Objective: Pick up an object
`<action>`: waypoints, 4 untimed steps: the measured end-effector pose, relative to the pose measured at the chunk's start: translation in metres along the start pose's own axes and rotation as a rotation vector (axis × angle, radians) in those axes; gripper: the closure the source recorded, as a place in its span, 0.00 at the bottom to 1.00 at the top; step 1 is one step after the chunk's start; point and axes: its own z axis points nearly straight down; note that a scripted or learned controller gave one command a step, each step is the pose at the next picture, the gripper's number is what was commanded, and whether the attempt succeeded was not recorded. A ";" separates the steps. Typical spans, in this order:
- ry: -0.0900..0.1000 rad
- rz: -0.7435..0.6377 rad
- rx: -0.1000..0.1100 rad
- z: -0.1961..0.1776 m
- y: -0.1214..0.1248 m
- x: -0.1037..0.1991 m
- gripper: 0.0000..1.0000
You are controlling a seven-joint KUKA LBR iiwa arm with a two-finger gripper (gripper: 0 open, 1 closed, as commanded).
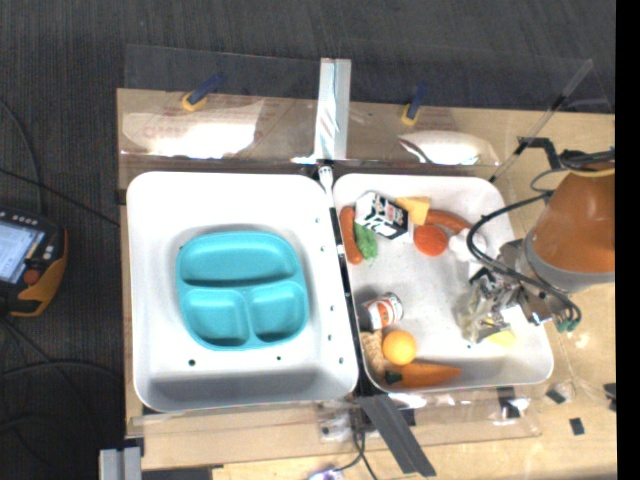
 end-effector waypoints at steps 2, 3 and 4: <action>-0.002 -0.177 0.005 0.001 0.000 0.006 0.00; -0.003 -0.171 0.006 0.000 0.005 0.009 0.00; 0.000 -0.229 0.001 0.004 -0.002 -0.093 0.00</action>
